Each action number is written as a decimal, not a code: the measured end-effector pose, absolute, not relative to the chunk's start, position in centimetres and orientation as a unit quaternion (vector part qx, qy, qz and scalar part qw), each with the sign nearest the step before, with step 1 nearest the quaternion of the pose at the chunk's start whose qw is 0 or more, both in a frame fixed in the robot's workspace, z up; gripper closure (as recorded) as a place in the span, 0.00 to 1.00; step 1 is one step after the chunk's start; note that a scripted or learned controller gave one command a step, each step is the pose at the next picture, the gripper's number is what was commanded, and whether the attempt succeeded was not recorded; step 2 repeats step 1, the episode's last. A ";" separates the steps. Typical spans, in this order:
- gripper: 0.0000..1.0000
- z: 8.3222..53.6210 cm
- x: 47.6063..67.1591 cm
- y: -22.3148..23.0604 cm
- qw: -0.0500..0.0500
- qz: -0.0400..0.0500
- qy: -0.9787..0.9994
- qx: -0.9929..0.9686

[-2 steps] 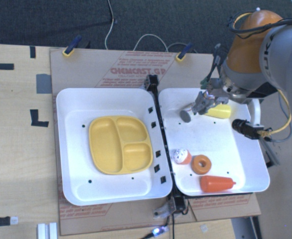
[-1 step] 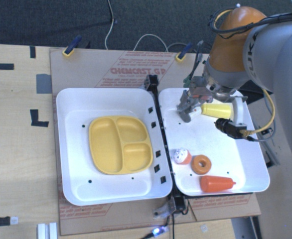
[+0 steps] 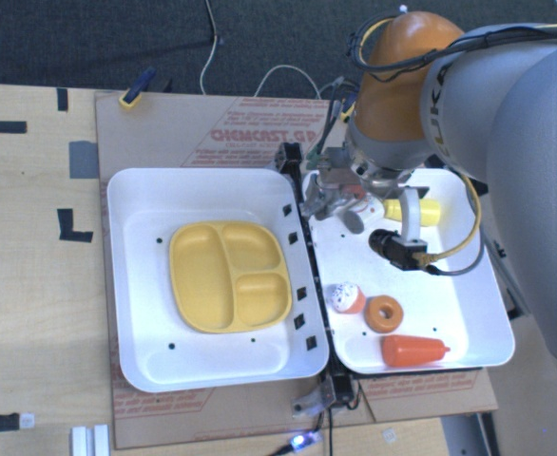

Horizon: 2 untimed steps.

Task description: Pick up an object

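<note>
The gripper (image 3: 340, 205) hangs over the far left corner of the right bin (image 3: 469, 348); whether it is apart or together cannot be told. A yellow block (image 3: 429, 212) lies just beside it. Nearer the front lie a small cup (image 3: 345, 298), a doughnut (image 3: 384, 313) and an orange carrot (image 3: 413, 351). The left bin (image 3: 141, 198) holds a yellow divided plate (image 3: 229, 275).

yellow object (image 3: 429, 212) — half behind the arm (image 3: 488, 84)
</note>
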State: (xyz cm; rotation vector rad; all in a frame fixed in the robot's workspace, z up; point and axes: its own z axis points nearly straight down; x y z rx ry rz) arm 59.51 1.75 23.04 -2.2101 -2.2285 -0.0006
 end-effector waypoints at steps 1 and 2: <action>1.00 22.7 57.4 6.8 0.002 0.001 -0.709 -0.705; 1.00 22.7 57.4 6.8 0.002 0.001 -0.709 -0.705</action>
